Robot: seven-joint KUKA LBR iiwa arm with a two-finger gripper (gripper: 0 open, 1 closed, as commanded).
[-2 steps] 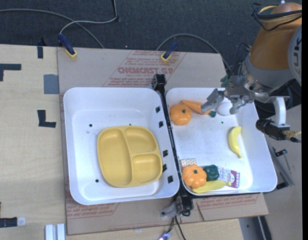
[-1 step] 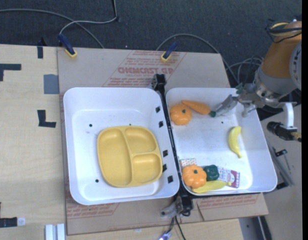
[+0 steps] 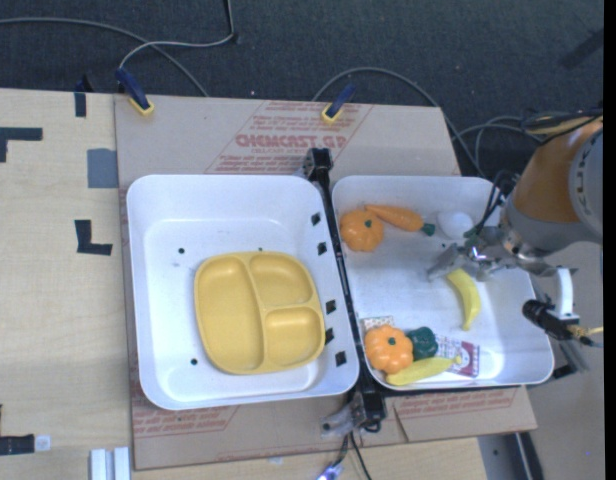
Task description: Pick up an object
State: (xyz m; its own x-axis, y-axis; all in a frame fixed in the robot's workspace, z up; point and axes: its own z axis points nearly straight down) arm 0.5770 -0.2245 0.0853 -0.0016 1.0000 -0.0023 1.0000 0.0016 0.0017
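My gripper (image 3: 460,261) is low in the right bin (image 3: 508,363), near its right side, with the orange-banded arm (image 3: 553,193) coming in from the right. A yellow banana (image 3: 466,298) lies just below the gripper, its upper end touching or almost touching it. Left of the gripper are an orange carrot (image 3: 398,217) and a small orange pumpkin (image 3: 361,231). A white round object (image 3: 454,225) sits just above the gripper. Nothing shows held in the gripper.
At the right bin's front lie a second pumpkin (image 3: 387,348), a green item (image 3: 422,341), a yellow piece (image 3: 420,372) and a printed packet (image 3: 460,355). The left bin (image 3: 158,268) holds a yellow divided plate (image 3: 258,310). Black clips join the bins along the middle wall (image 3: 333,268).
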